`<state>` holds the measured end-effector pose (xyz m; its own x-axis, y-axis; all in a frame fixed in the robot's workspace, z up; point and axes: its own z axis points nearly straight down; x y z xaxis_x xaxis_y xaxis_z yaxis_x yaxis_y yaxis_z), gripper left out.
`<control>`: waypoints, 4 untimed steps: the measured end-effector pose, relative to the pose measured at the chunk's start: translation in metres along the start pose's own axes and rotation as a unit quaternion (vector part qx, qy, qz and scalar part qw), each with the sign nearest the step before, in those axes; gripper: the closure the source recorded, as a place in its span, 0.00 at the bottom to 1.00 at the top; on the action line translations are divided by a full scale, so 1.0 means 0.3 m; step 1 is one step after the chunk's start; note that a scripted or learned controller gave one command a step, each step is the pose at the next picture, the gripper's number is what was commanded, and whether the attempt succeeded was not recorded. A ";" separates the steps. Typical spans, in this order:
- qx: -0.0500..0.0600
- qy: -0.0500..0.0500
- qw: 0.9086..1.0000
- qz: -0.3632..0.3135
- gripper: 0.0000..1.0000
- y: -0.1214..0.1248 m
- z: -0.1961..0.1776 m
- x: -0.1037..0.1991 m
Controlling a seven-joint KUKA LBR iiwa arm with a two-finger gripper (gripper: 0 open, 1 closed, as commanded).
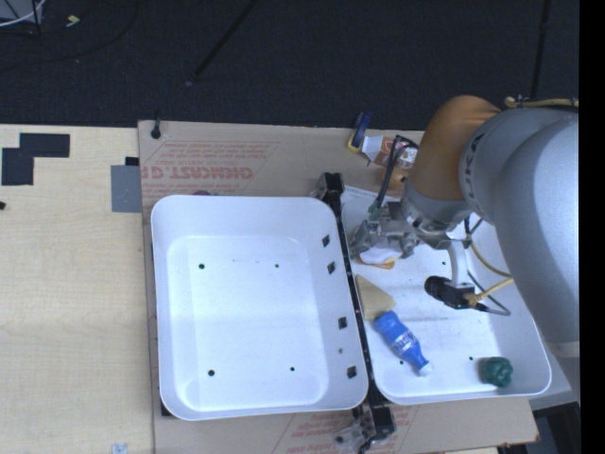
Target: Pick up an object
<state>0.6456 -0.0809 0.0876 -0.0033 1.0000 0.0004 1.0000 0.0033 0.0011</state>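
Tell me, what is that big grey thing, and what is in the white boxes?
That is a robot arm, grey with an orange band. One camera above the bench looks down at a slant. Two white boxes sit side by side: the left bin and the right bin. The right bin holds a blue bottle, a green lump and a tan wedge. The arm's jaws hang low over that bin's far end, by something white. Whether they hold anything is too small to tell.
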 end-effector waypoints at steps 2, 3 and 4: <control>0.004 0.000 1.000 0.004 0.00 -0.475 0.001 -0.190; -0.003 -0.001 1.000 0.000 0.00 -0.134 -0.002 -0.171; 0.003 -0.001 1.000 0.003 0.00 -0.282 0.000 -0.326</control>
<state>0.5615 -0.1791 0.0875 0.0035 1.0000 -0.0007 1.0000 -0.0035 -0.0051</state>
